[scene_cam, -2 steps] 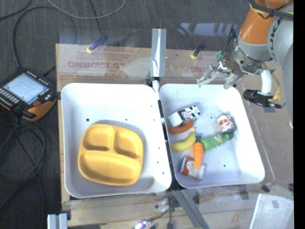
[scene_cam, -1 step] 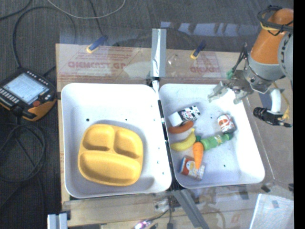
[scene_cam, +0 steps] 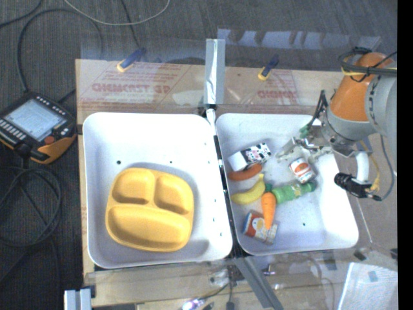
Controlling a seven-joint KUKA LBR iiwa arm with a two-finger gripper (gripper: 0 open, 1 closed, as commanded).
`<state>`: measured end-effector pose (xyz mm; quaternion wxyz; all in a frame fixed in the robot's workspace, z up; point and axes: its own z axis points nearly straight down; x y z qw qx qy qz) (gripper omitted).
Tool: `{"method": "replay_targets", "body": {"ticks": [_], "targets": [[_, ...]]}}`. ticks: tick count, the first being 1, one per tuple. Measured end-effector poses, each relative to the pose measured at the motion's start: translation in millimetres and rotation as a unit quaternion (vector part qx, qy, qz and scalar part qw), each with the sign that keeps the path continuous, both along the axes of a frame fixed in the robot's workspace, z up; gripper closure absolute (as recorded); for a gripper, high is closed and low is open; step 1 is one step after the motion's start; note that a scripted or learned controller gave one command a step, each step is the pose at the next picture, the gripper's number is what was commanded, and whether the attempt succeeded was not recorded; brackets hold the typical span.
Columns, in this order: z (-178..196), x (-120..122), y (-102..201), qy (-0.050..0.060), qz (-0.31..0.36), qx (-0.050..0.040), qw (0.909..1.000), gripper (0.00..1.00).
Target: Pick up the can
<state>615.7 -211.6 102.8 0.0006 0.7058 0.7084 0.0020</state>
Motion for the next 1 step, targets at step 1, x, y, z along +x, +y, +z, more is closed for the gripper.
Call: {"method": "replay_targets", "body": {"ticks": [1], "targets": [[-9.8,-38.8,2.9,-0.008,-0.008,0.0003,0.9999,0.0]]}}
